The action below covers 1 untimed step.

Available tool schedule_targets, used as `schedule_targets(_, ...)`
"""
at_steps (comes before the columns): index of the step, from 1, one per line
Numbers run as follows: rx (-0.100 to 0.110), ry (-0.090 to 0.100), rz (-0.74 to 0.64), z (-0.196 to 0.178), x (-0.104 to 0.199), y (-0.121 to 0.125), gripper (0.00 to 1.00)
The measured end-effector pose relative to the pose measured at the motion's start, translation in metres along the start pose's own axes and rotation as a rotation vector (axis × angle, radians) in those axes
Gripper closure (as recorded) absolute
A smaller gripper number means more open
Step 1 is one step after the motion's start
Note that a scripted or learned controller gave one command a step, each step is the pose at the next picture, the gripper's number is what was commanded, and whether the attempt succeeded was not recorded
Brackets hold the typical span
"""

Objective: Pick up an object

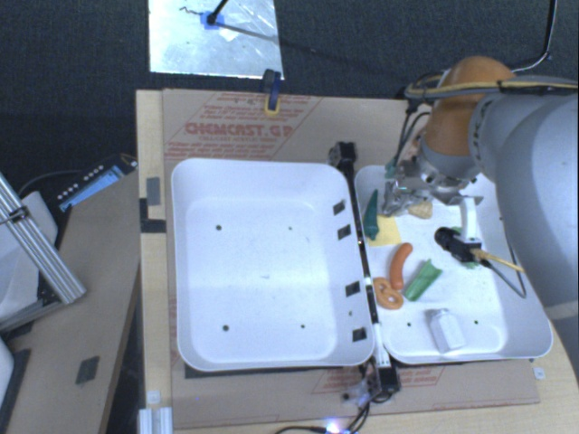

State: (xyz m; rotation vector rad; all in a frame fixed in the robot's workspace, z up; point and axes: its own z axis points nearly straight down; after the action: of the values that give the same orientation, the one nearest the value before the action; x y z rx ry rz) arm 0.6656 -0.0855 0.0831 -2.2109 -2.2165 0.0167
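The pincer [398,199] is lowered into the right bin [520,333] near its far-left corner, beside a yellow piece [387,232] and a tan object [421,210]; whether anything is held cannot be told

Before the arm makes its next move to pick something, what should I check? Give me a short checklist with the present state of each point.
1. Tool is over the right bin: ok.
2. Objects within reach: ok; yellow piece, orange sausage, green piece lie near.
3. Something between the fingers: cannot tell.
4. Fingers open for a grasp: cannot tell.
5. Left bin wall away from the tool: ok.
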Motion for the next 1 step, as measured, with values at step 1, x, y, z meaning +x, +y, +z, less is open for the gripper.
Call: schedule_targets(1,0.0,0.001,0.001,0.0,-0.0007,0.0,1.0)
